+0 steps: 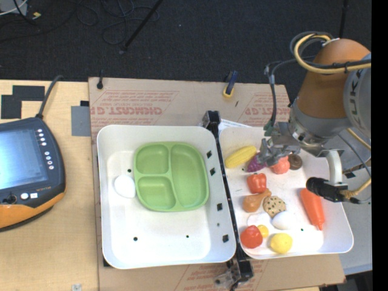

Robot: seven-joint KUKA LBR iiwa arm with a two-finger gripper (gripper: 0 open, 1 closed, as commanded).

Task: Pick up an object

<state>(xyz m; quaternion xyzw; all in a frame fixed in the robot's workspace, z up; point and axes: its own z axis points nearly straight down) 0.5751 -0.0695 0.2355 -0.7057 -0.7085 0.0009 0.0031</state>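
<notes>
My gripper (274,152) hangs low over the back of the right bin (339,238), reaching in from the right. Directly under and beside it lie a purple toy (254,162) and a red-orange ball (280,166), with a small brown piece (295,160) just to the right. A yellow corn-like piece (240,156) lies to the gripper's left. Whether the gripper touches any of them is hidden by its own body. Nothing is visibly lifted.
The right bin also holds a red pepper (257,182), an orange piece (254,201), a cookie (274,206), a white egg (282,220), a red tomato (251,237), a lemon (279,243) and a carrot (313,208). The left bin (157,247) holds a green divided plate (171,176) and a white ball (125,187).
</notes>
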